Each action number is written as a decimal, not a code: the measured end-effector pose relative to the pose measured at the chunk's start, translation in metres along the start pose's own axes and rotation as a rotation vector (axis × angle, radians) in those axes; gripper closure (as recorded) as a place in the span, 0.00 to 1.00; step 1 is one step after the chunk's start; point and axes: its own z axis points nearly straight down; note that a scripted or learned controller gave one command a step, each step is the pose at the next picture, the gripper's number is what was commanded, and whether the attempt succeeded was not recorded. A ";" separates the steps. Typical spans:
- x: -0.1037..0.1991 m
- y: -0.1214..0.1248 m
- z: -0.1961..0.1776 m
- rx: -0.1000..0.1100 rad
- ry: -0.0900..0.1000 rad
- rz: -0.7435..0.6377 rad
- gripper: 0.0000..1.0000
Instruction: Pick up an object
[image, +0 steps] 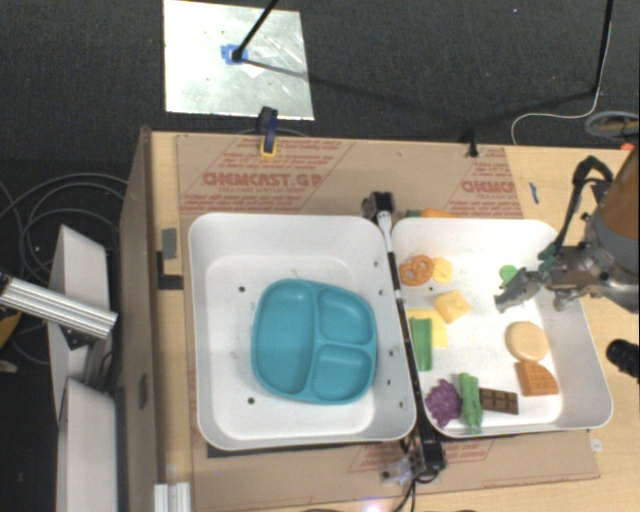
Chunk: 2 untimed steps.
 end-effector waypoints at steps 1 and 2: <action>0.039 0.044 0.043 0.001 0.002 -0.006 0.00; 0.013 0.066 0.193 0.002 -0.001 0.003 0.00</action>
